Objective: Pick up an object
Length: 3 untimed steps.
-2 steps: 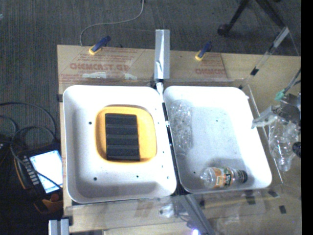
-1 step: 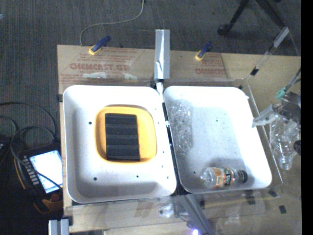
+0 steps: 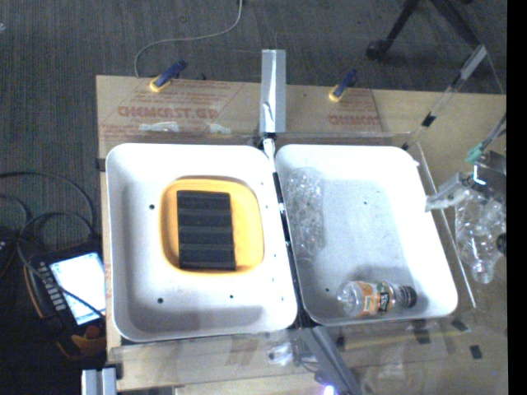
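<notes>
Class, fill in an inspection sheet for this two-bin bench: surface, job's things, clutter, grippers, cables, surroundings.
Surface: two shallow white bins, left bin and right bin, on a brown board.
Job's things: yellow-rimmed tray with a black ribbed block in the left bin; clear plastic bottle with a dark cap lying in the right bin; crumpled clear plastic at that bin's left wall.
Clutter: two blue-and-yellow clamps on the board.
Grippers: nothing seen.
Cables: thin white wire on the floor.
Surroundings: grey carpet; lit tablet on the left.

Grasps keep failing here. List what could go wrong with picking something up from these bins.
The plastic bottle lies on its side near the right bin's front wall; it may roll or leave little finger room. The clear plastic piece against the divider is see-through and could be misjudged. The yellow tray looks wide for a two-finger grasp.
</notes>
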{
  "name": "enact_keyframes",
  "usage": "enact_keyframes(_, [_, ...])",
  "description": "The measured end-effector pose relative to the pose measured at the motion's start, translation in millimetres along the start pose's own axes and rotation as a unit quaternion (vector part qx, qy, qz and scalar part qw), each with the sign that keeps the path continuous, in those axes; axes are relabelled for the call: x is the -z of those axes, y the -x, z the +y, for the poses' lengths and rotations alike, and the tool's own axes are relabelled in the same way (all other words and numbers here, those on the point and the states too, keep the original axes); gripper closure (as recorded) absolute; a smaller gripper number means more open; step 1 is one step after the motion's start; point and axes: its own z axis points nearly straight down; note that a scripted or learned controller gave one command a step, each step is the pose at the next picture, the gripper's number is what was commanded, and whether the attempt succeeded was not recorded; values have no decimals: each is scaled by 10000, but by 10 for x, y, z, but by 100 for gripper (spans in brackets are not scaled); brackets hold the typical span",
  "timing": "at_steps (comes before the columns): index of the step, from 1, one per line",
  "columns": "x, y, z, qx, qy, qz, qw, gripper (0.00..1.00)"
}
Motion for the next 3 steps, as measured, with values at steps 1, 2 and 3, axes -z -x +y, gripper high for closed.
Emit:
enact_keyframes(1, [75, -30, 0, 28, -18, 8, 10000, 100])
enact_keyframes(2, [-355, 43, -8, 256, 69, -4, 9996, 100])
enact_keyframes(3, [-276, 27, -8, 271, 55, 0, 9996, 100])
